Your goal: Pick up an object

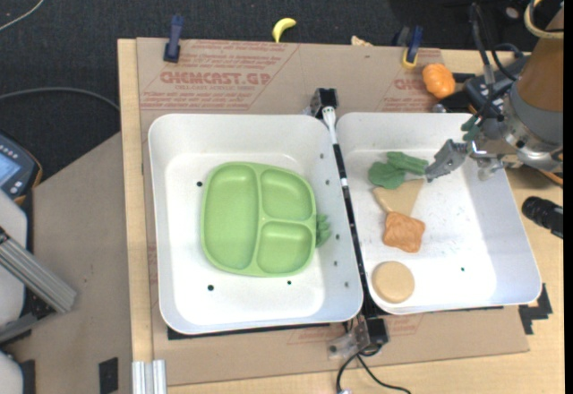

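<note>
The right bin (501, 240) holds a green leafy piece (395, 170), a beige wedge (399, 199), an orange-brown chunk (404, 231) and a round beige disc (393, 281). My gripper (466, 165) hangs over the bin's far right part, just right of the leafy piece. Its fingers are spread and it is open, with nothing between them. The left fingertip (441, 164) is close to the leafy piece's right end. The left bin (170, 204) holds a green divided plate (260, 218) with a small green scrap (322, 227) at its right edge.
An orange toy (438, 80) lies on the cardboard behind the right bin, and a yellow banana (284, 27) sits past the board's far edge. Blue clamps (173, 36) hold the board. A black ridge (342, 195) divides the bins.
</note>
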Available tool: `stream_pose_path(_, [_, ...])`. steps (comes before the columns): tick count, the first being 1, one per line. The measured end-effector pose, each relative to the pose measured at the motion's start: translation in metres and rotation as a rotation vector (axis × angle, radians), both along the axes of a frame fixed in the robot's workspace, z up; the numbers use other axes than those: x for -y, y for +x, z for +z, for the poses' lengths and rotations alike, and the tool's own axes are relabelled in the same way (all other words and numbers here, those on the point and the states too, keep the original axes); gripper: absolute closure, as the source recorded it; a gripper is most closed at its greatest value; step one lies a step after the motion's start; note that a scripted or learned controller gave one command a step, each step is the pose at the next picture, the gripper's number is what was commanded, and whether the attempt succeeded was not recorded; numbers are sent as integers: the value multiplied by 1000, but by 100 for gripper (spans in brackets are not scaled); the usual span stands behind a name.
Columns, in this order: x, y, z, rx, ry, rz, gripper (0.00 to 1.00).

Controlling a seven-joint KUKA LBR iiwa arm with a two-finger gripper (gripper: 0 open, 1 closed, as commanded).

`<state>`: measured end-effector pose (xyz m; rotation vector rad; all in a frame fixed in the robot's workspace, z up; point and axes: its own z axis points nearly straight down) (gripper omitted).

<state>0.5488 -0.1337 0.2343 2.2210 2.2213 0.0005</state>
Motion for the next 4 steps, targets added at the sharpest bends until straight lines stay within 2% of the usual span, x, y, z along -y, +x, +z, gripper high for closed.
stream_pose_path(1, [-44,-19,-117,-9,4,3,0])
stream_pose_path(2, [-70,-70,-2,5,1,3,0])
stream_pose_path(3, [-16,-69,113,14,-5,-4,0])
stream_pose_path(4, [-2,-71,-34,-10,3,-3,0])
